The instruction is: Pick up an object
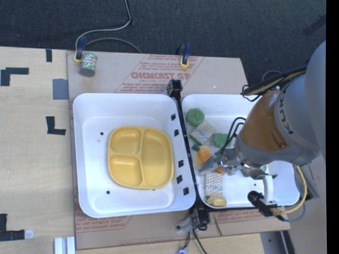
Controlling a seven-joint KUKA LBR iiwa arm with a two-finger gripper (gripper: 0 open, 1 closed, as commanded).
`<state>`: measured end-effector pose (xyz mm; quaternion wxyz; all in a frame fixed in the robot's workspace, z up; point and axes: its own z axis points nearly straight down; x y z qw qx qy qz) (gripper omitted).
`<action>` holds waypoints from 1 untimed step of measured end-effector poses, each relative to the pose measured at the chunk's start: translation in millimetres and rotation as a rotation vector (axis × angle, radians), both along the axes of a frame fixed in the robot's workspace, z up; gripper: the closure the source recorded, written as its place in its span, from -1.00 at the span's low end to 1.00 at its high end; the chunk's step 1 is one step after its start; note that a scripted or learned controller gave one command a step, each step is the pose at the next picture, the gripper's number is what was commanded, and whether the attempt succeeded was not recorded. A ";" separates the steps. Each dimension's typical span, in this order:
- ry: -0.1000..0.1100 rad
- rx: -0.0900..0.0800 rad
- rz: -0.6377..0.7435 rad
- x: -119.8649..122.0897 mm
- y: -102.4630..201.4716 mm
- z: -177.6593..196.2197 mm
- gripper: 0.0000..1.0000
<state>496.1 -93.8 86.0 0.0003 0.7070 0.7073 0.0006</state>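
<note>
My gripper [221, 164] hangs low over the middle of the right bin [233, 100], at the end of the grey arm with its orange band [260, 126]. Several small objects lie along that bin's left side. They include a round green piece [194, 116], a pale checked packet [203, 134], a green piece [220, 139], an orange piece [203, 155], a white mesh packet [213, 183] and a yellow piece [216, 200]. The gripper sits just right of the orange piece and above the mesh packet. The arm hides the bin's right half.
The left bin [87, 142] holds a yellow divided plate [141, 156]. A black divider [183, 142] runs between the bins. A small can [88, 64] stands on the cardboard behind the left bin, with clamps and a cable at the back edge.
</note>
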 end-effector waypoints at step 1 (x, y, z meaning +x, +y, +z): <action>-0.002 0.001 0.000 0.9 0.3 10.6 1.00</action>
